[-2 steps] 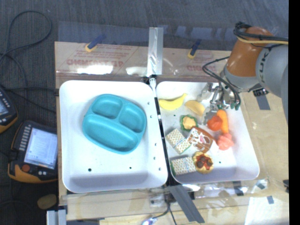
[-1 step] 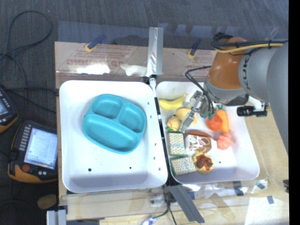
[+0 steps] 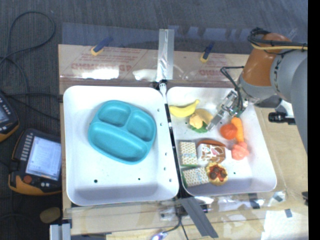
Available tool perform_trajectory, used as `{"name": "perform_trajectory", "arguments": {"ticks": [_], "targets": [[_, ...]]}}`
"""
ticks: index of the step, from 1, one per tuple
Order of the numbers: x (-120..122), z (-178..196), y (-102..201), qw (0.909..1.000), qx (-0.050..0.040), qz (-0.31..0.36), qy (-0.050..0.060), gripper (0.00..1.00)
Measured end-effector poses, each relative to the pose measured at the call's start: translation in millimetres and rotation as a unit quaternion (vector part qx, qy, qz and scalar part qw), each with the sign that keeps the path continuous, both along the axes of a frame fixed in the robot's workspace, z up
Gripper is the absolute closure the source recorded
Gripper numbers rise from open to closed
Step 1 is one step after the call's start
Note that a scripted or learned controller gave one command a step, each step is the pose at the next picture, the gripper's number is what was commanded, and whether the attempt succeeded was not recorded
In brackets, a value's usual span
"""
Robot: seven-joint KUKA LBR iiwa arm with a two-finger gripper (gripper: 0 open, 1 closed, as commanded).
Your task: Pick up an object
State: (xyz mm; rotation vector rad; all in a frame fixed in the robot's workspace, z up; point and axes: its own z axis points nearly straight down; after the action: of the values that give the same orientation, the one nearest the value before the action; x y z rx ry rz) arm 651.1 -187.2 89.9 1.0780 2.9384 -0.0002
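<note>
- Pincer hangs low in the right bin, fingers slightly parted, holding nothing.
- Tomato lies just beside its tips; burger just left.

Robot lab (teach pendant, taped bench)

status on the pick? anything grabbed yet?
Done: the arm has reached into the right bin, and the gripper sits low among the toy food. In hand: nothing visibly held; its tip is between the burger and the tomato, close to the carrot. Left: closing on an item and lifting it. The banana and the blue tray in the left bin lie untouched.
</note>
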Motion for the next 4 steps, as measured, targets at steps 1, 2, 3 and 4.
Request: {"name": "perform_trajectory", "arguments": {"ticks": [1,2,3,4], "targets": [[9.2,0.7,-32.9,0.9998,0.0032,0.015,0.008,0.0],[-56.6,0.2,19.9,0.9966,0.0017,-0.082,0.0,0.0],[-56.5,0.2,19.6,0.9966,0.0014,-0.082,0.0,0.0],[-54.4,11.6,19.9,0.9967,0.0006,-0.081,-0.003,1.0]]}}
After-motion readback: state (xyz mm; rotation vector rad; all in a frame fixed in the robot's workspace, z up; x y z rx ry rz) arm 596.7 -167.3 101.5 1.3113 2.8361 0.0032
